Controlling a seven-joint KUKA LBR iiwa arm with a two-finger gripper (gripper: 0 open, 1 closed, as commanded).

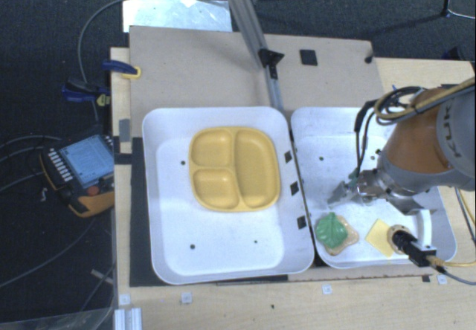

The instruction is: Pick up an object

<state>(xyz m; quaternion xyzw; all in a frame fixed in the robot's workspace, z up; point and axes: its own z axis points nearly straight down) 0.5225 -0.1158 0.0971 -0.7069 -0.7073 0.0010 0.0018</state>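
Altogether one yellow tray (234,168), two bins (171,247).

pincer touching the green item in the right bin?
Apart. The camera view shows a strip of bare white bin floor between the pincer and the green item, which lies below it near the right bin's front edge.

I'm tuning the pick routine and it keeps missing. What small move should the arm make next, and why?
Probably ease the pincer toward the near edge of the right bin and lower it onto the green-topped piece. The pincer sits just beyond that piece and holds nothing, and it lies closer than the yellow piece.
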